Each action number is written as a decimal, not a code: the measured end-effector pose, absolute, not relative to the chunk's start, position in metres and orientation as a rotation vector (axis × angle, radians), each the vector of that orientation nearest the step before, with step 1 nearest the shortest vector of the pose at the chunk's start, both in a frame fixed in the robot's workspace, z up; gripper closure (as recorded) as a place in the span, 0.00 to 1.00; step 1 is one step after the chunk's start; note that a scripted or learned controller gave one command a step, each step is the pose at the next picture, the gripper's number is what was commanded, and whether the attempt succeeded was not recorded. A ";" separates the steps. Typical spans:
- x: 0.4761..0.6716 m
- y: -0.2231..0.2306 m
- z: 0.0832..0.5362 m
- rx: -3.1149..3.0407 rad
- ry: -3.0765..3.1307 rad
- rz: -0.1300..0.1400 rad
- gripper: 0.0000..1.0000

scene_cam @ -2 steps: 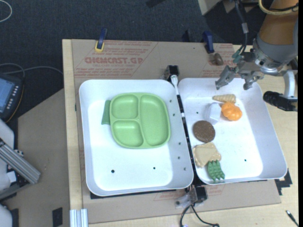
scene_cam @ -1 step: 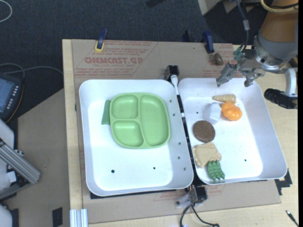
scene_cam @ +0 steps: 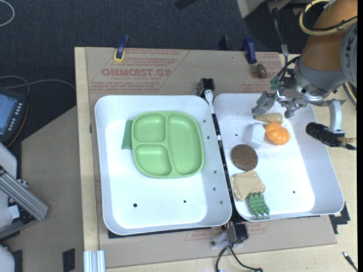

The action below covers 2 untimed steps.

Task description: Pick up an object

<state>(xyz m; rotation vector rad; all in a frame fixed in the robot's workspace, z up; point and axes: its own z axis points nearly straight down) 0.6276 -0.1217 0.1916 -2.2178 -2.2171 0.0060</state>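
Note:
My gripper hangs over the back part of the right bin, its fingers spread open with nothing between them. Just below the fingertips lies a small tan piece. An orange fruit sits right in front of it, touching a white block. Nearer the front lie a brown round disc, a tan slice of bread and a green toy.
The left bin bears a light green divided plate. A black divider with clips runs between the bins. The arm's grey body and orange band stand at the back right.

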 end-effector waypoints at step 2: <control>0.619 -0.114 0.089 -2.217 -2.218 0.005 0.00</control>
